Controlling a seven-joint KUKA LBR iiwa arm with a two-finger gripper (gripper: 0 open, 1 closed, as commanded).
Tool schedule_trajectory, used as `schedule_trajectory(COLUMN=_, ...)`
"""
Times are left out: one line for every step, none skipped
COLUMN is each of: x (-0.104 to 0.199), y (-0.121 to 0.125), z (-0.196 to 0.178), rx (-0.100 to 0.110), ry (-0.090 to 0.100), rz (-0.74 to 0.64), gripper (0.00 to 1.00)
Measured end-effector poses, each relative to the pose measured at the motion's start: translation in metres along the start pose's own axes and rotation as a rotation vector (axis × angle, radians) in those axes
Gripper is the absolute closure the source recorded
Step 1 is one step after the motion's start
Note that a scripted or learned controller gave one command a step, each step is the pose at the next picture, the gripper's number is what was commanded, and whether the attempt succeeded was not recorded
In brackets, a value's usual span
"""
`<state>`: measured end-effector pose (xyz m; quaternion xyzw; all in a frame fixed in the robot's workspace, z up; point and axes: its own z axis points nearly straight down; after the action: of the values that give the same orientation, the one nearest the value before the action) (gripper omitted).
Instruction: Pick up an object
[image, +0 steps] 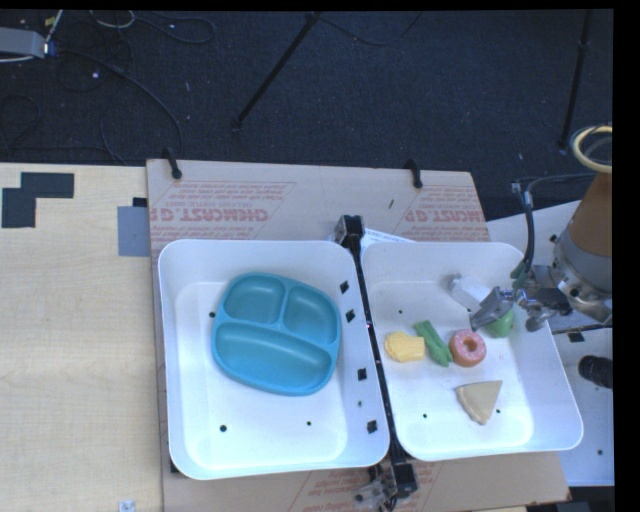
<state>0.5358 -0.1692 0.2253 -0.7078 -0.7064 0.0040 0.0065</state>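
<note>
The grey arm with its orange band comes in from the right edge of the camera view and reaches over the right-hand shallow white bin (545, 425). Its two-finger gripper (497, 312) sits low over the upper right part of that bin, just above a pink ring-shaped doughnut toy (467, 348). A small bright green object (502, 323) shows right at the fingers (487, 310), touching or nearly touching them; whether it is pinched between them cannot be told, and how far the fingers stand apart cannot be told either.

In the same bin, left of the doughnut toy, a long green pod-shaped toy (434, 342) lies at a slant, its lower end just beside the doughnut. A yellow rounded toy (404, 347) rests just to the left of the pod, close against it. Lower in the bin, apart from the others, lies a tan wedge-shaped toy (481, 400) like a slice of bread or cheese.

The left-hand shallow white bin (190, 430) holds a blue plastic divided plate (276, 332) with three compartments, lying flat near the middle. The two bins touch along a black divider and stand on a brown cardboard sheet (230, 205) laid on the pale wooden desk (70, 350).
</note>
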Motion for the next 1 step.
schedule_trajectory(x=0.0001, y=0.0024, z=-0.0059, rx=-0.011, ry=-0.002, rz=-0.002, gripper=0.00)
